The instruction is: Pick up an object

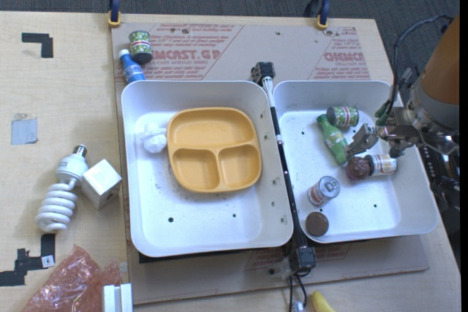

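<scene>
The grey arm (439, 84) with its orange band reaches in from the right, wrist bent down over the right bin (409, 219), so that the gripper (369, 139) hangs low above the far-right part of that bin. Whether the jaws are released or clenched cannot be told; nothing is seen gripped between them.

Just beneath and beside the gripper lie a green bottle (333, 139) on its side and a small bottle with a dark red cap (371, 166). A green-labelled can (342, 115) lies on the far side of them. Nearer sit a can with a red label (322, 191) and a brown disc (316, 223).

The left bin (139, 215) holds a yellow divided tray (214, 149) and a white lump (153, 140).

On the worktop, the brown board (219, 47) under the bins bears red printing, only partly legible. A light bulb (60, 193) and white cube (102, 182) lie at left.
</scene>
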Robot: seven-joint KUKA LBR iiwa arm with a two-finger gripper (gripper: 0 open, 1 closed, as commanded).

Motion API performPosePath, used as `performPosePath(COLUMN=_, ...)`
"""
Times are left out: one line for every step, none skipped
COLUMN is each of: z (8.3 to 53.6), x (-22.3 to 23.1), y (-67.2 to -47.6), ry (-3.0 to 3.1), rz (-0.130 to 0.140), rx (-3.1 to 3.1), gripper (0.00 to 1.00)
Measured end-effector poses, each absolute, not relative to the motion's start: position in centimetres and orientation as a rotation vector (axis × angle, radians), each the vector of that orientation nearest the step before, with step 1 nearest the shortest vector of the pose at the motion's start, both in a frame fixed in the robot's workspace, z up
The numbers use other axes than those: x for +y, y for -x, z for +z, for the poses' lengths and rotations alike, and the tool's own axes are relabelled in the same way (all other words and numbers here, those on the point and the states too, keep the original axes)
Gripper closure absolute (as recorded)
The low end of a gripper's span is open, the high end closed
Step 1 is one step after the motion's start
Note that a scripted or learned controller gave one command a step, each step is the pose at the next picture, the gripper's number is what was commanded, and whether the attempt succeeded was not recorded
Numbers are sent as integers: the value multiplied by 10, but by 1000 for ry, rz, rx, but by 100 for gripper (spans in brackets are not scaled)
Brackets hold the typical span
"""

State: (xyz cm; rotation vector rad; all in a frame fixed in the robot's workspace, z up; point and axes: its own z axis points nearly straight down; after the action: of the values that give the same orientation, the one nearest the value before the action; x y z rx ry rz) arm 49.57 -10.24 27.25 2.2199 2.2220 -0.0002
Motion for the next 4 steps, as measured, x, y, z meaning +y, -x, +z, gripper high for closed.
performPosePath(z=129, x=-106, y=-503, ry=-2224, rz=0, rx=2220, gripper=0)
performPosePath(z=97, x=-97, y=-552, ry=-2222, rz=1, rx=2220, gripper=0)
performPosePath(z=118, x=-106, y=-656, ry=-2220, rz=-2, rx=2222, gripper=0)
performPosePath(z=117, x=-107, y=-658, ry=-2223, rz=-8, rx=2226, gripper=0)
